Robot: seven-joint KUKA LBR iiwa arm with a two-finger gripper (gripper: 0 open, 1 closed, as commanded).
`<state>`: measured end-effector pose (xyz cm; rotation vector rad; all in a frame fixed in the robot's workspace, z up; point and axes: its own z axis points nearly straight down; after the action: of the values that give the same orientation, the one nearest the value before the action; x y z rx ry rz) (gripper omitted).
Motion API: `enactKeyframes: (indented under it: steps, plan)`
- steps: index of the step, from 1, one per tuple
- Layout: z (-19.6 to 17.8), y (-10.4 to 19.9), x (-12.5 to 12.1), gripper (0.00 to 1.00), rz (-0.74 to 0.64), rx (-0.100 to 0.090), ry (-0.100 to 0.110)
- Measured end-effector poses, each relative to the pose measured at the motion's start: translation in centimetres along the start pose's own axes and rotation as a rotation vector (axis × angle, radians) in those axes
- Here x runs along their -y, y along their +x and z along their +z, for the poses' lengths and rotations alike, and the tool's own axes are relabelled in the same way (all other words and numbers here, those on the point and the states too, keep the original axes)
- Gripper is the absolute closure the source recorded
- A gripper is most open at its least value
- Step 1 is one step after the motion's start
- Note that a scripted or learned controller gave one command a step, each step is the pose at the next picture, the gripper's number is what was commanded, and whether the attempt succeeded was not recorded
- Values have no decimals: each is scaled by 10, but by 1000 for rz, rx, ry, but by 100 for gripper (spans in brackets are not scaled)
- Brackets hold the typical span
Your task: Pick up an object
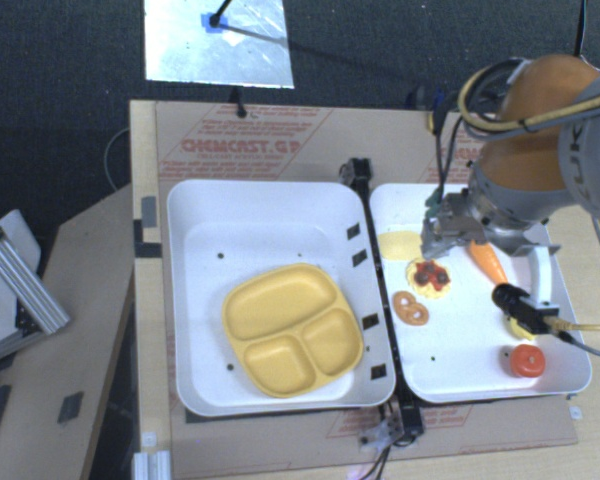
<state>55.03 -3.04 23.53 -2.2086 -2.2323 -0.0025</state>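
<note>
While I cannot tell from up here whether they are spread or closed, I see my gripper (438, 240) low in the right bin (480, 368), just above a small pizza (429, 277). Near-left of that lies a pretzel (411, 309); a carrot (487, 261) sits to the right, a tomato (526, 360) at the near right. Left bin (210, 218) carries a yellow divided tray (293, 329).

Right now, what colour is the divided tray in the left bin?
Yellow; the divided tray shows plainly in the camera view.
</note>
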Motion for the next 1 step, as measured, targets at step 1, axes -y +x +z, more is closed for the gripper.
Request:
enactKeyframes:
  steps: [1]
  plan:
    - [5,50,18,100,1,0,1]
